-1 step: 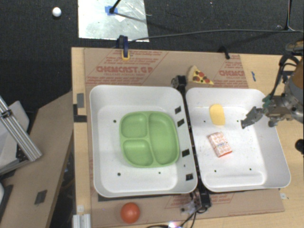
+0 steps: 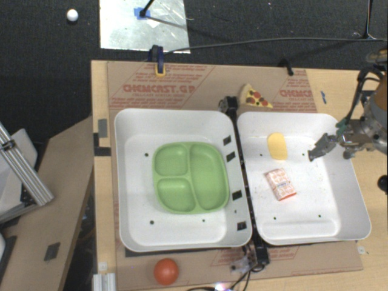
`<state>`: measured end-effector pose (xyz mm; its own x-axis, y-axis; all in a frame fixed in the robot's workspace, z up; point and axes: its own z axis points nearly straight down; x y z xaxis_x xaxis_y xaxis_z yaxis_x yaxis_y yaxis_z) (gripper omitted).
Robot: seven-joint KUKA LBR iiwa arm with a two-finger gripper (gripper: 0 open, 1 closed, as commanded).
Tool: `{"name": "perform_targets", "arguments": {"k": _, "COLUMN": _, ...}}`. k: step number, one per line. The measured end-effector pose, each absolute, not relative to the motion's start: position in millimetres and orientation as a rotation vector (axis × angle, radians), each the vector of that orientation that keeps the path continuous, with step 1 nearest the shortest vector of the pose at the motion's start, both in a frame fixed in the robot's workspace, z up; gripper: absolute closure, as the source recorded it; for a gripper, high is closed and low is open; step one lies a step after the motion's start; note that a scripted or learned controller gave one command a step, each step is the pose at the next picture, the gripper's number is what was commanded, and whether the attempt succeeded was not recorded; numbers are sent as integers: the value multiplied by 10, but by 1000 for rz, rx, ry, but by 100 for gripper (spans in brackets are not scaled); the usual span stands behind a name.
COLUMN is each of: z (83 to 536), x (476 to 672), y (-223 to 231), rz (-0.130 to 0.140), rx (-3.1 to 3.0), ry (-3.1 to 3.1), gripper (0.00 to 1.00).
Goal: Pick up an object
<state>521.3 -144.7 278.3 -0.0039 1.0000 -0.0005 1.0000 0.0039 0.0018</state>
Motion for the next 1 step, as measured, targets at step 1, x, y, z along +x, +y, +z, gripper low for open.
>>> {"name": "perform_targets", "arguments": {"k": 1, "z": 2276, "x": 5291, "y": -1509, "rz": -2, "rx": 2221, "ry": 2224, "gripper": 0}}
